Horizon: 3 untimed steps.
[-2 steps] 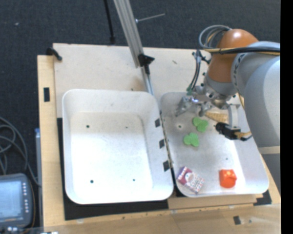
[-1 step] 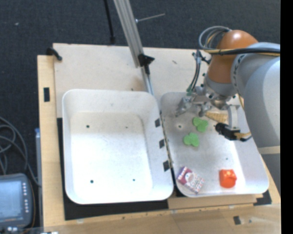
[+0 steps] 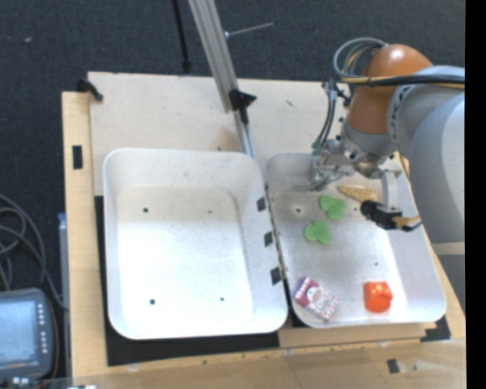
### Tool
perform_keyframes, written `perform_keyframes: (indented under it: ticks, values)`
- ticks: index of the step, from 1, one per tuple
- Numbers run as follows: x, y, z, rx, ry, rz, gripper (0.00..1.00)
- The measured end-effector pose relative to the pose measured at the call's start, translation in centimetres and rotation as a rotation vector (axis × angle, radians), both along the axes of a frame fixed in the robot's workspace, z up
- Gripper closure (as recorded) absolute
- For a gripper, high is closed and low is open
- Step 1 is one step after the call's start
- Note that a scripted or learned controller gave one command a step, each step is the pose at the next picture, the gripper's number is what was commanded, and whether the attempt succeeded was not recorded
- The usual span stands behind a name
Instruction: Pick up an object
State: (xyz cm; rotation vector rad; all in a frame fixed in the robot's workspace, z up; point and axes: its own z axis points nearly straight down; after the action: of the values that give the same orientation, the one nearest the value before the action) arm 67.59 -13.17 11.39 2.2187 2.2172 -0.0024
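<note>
Objects: two green pieces (image 3: 325,220), an orange block (image 3: 377,296), a patterned packet (image 3: 316,299) and a tan piece (image 3: 357,191) are seen in the right bin (image 3: 413,254).
Gripper (image 3: 320,177): lowered at that bin's far edge, above the green pieces.
Finger state: cannot be told.
Left bin (image 3: 121,173): white, beside it.

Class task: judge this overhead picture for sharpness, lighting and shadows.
Camera view: soft overall, so the small packet shows no readable print; lighting is even and flat, with faint shadows under the green pieces and orange block; the white bins look bright but not glaring; the end effector is blurred.
</note>
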Motion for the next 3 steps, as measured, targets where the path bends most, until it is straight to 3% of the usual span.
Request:
perform_keyframes:
  ticks: [3]
  values:
    - [0.0, -1.4, 16.6, 0.003, -0.006, 0.002, 1.0]
